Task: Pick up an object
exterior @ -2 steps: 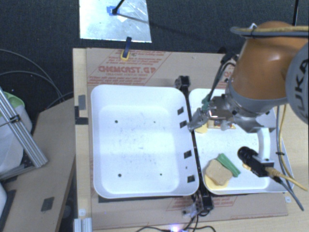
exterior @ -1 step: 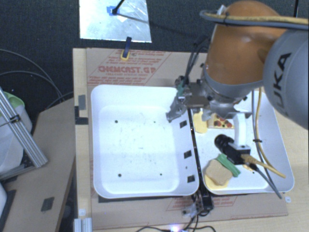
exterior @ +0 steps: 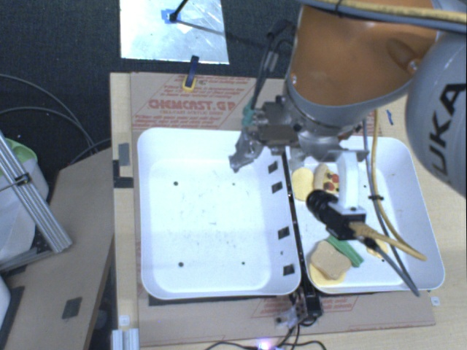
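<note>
**mike_r:** Camera view from above. Where's the gripper sitting, and what's it doing?

**jo_bench:** The arm (exterior: pixel 357 42) comes in from the right, and its big orange band covers the far part of the right bin (exterior: pixel 407 189). The gripper (exterior: pixel 242 157) pokes out to the left of it. It's over the far right corner of the left bin (exterior: pixel 149 195), just beside the wall where the two bins meet. It's a greyish lump at this angle, so honestly I can't tell if it's spread or pressed together.

**mike_r:** And the stuff to pick up?

**jo_bench:** All of it that I can see is in the right bin. A tan bread-like chunk (exterior: pixel 328 263) sits in the near left corner. A green piece (exterior: pixel 351 252) touches its far right side, and something yellow lies flat under both. Further back along the left wall there's a pale yellow piece (exterior: pixel 302 179). Right beside that is a red-spotted piece (exterior: pixel 333 181), partly hidden by the arm. Those two are near the gripper, but on the other side of the dividing wall.

**mike_r:** Anything else in there?

**jo_bench:** The left bin's floor has a few dark specks. Both bins rest on a cardboard sheet (exterior: pixel 191 105) with red lettering. Beyond that, a shiny metal sheet (exterior: pixel 171 22) lies on the dark floor.
</note>
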Robot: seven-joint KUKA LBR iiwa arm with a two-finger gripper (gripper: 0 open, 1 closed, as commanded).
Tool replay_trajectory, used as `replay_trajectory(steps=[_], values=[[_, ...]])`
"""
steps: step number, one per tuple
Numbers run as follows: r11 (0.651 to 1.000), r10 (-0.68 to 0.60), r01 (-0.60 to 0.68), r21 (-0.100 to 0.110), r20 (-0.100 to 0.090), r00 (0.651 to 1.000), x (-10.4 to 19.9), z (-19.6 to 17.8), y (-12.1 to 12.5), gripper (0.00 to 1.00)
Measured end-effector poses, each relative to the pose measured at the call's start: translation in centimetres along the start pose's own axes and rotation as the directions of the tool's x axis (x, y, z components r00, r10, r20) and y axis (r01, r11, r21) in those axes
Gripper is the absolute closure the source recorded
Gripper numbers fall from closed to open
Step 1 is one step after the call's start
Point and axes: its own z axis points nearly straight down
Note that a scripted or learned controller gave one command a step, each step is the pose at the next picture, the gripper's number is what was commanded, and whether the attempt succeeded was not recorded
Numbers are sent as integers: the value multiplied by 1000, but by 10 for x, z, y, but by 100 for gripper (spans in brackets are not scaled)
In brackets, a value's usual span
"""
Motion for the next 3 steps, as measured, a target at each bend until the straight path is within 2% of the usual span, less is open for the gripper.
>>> replay_trajectory(steps=[1, 2, 3], values=[[1000, 14, -14, -1, 6, 1000, -35, -26, 87, 0], [1000, 5, -5, 2, 5, 1000, -33, -36, 84, 100], [1000, 0, 0, 7, 2, 1000, 39, -35, 76, 100]])
